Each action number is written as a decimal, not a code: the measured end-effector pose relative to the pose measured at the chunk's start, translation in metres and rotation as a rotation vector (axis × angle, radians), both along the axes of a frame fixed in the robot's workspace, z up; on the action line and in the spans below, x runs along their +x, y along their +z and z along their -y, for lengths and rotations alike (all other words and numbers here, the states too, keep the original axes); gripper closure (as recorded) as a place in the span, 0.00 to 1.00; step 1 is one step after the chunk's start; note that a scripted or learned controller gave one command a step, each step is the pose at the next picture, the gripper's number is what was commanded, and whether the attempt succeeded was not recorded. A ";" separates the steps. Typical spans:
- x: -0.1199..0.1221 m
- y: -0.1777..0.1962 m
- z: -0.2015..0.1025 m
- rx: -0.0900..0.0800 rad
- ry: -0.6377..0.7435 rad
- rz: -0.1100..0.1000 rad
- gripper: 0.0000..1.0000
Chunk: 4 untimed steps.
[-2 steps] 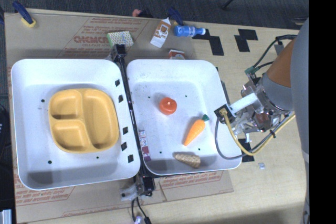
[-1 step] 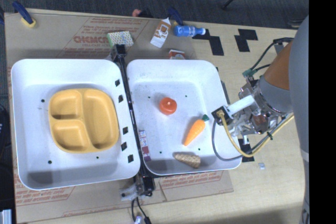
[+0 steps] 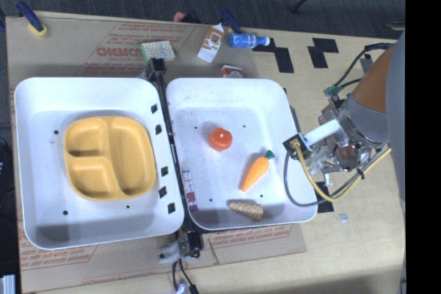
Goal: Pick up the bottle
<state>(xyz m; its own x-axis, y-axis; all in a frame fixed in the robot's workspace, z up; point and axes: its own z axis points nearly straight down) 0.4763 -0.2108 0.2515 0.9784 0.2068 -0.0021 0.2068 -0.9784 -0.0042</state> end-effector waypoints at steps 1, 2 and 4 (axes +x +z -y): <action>0.000 -0.011 -0.001 0.001 -0.001 -0.003 1.00; 0.000 -0.007 0.000 0.000 -0.001 -0.001 1.00; 0.000 0.002 0.000 -0.001 0.131 0.000 1.00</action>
<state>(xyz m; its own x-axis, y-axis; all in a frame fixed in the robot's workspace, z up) 0.4764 -0.2105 0.2534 0.9429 0.3330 -0.0018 0.3330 -0.9429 -0.0035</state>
